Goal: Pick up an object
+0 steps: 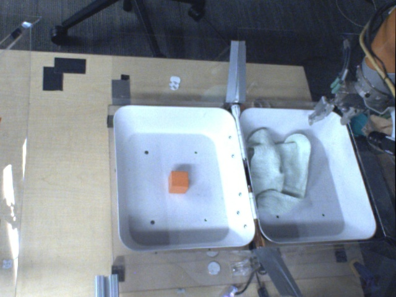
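Bench (62,166): 2 white bins are seen side by side; no readable writing is made out.
Left bin (133,228): 1 orange cube (179,182) is found near its middle, edges slightly turned, no long axis.
Right bin (352,221): a crumpled pale cloth (279,169) is spread across its left half.
Gripper (328,107): spotted over the right bin's far right corner; partly cut off, state cannot be told.

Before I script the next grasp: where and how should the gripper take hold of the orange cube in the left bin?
Take the orange cube by two opposite side faces, coming straight down from above. It lies flat and alone near the middle of the left bin, well away from the walls, so I judge either pair of faces should leave the fingers room.
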Action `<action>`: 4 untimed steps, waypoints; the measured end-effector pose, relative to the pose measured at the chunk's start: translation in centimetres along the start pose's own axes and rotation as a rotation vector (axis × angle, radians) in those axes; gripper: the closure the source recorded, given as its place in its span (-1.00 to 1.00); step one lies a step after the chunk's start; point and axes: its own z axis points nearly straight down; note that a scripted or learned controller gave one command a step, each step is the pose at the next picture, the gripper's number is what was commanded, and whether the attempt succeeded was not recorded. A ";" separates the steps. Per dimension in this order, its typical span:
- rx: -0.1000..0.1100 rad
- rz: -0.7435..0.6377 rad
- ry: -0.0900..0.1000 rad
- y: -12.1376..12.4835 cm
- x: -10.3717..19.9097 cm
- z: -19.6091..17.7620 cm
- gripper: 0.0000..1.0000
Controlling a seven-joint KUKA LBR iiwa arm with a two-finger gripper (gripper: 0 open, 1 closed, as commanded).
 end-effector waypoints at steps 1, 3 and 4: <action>-0.004 -0.122 0.000 -3.2 4.5 11.8 -1.00; -0.003 -0.210 -0.001 0.4 5.5 2.0 1.00; -0.003 -0.430 -0.002 1.9 3.0 4.6 1.00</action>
